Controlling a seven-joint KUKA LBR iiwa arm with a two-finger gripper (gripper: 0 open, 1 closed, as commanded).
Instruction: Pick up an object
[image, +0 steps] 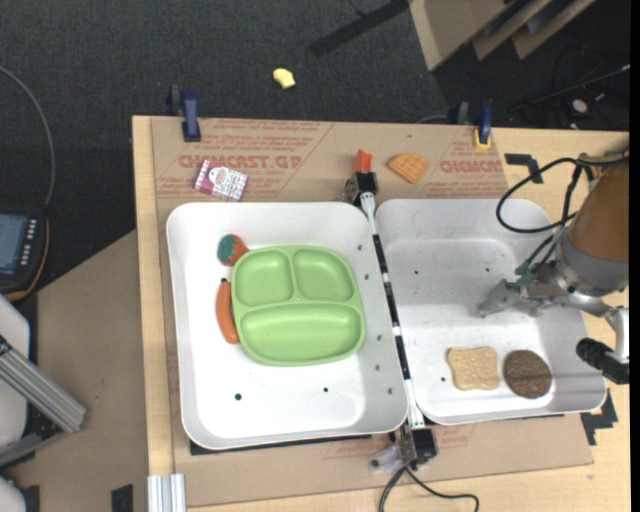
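In the right bin a tan toast-shaped piece and a round brown cookie lie side by side near the front wall. My gripper hangs low over the middle of that bin, reaching in from the right, above and a little behind the toast piece and apart from it. Nothing is visibly held. In the left bin a green divided plate lies with an orange sausage-like piece along its left side and a small teal and red object at its back left corner.
The grey and orange arm with black cables covers the right bin's right side. A waffle piece, an orange-tipped clamp and a pink card lie on the board behind the bins. A yellow bit lies on the floor.
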